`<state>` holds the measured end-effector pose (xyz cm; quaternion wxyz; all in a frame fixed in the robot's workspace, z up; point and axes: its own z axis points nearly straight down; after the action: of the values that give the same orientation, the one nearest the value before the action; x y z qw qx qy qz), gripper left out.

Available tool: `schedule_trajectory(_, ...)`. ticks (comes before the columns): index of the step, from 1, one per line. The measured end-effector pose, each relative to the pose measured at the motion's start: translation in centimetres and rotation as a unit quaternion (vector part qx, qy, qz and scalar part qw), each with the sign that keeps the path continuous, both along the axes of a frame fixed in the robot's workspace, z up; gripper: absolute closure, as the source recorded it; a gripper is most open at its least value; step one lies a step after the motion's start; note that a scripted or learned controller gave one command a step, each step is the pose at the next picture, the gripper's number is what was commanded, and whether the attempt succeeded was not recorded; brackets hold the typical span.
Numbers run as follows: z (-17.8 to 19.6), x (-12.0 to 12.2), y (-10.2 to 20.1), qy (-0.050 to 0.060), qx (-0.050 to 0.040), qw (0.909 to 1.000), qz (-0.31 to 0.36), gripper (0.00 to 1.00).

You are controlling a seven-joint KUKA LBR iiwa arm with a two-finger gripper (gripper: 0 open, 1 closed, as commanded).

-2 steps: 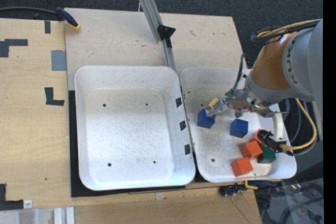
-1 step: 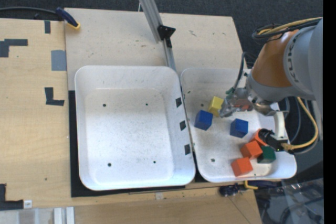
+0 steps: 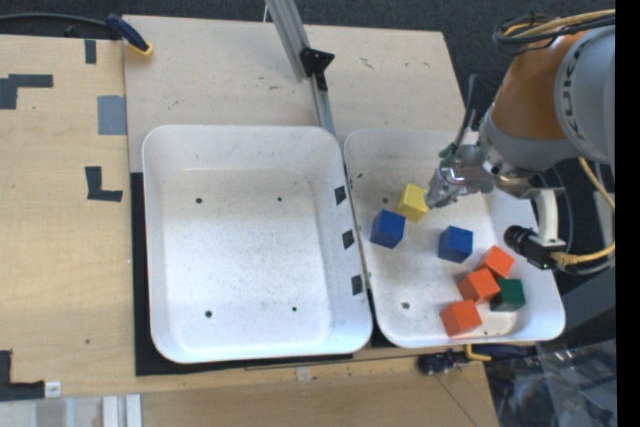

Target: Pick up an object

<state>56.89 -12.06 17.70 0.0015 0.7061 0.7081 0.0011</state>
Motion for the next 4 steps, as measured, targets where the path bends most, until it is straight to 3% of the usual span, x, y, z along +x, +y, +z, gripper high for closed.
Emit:
schedule_trajectory(2,10.2,1.2,-0.2,-0.001,-0.0002,1.0000,0.000,1.00)
schedule_trajectory(4,8.6,4.5,10.6,0.003,0.0009,1.0000,0.002,1.00)
